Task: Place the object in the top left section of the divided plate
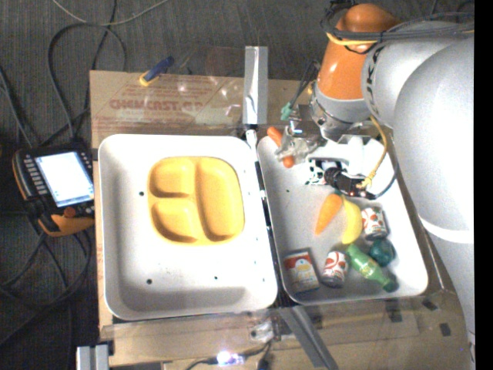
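Note:
A yellow divided plate [196, 199] lies in the left white bin [123, 284], and its top left section [171, 177] holds nothing. My gripper [299, 146] hangs low over the far left corner of the right bin [296, 214], below the orange wrist band [350, 60]. A small orange-red object [276, 137] sits right by the gripper at that corner; whether it is held cannot be made out. An orange carrot [329, 212] lies in the middle of the right bin, apart from the gripper.
The right bin also holds a yellow fruit [352, 222], small red-and-white cans [374, 222] [334, 267], a carton [300, 270] and a green bottle [371, 270] along its near side. A handheld screen [62, 179] lies left of the bench.

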You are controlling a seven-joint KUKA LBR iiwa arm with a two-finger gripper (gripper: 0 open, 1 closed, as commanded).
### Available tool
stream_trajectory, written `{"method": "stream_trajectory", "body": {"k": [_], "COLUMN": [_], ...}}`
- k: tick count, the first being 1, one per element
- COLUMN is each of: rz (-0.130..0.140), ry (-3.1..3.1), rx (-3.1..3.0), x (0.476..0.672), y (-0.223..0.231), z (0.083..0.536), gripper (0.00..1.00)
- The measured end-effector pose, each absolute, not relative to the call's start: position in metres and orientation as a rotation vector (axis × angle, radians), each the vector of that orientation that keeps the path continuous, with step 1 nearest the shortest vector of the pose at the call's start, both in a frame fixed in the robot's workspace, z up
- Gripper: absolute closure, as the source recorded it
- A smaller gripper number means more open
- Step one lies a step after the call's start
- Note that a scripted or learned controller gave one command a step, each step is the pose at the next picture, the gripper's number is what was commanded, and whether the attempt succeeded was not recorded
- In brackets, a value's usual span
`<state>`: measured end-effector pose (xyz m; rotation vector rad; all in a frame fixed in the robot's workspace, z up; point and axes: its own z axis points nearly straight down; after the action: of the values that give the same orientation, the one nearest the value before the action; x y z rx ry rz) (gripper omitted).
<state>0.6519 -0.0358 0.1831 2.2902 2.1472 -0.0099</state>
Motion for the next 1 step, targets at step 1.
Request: {"method": "stream_trajectory", "body": {"k": [1], "rz": [-0.005], "ry": [2.189], "rx": [2.255], "x": [0.6093], "y": [-0.0056], "z": [0.1828], "gripper": [1.00]}}
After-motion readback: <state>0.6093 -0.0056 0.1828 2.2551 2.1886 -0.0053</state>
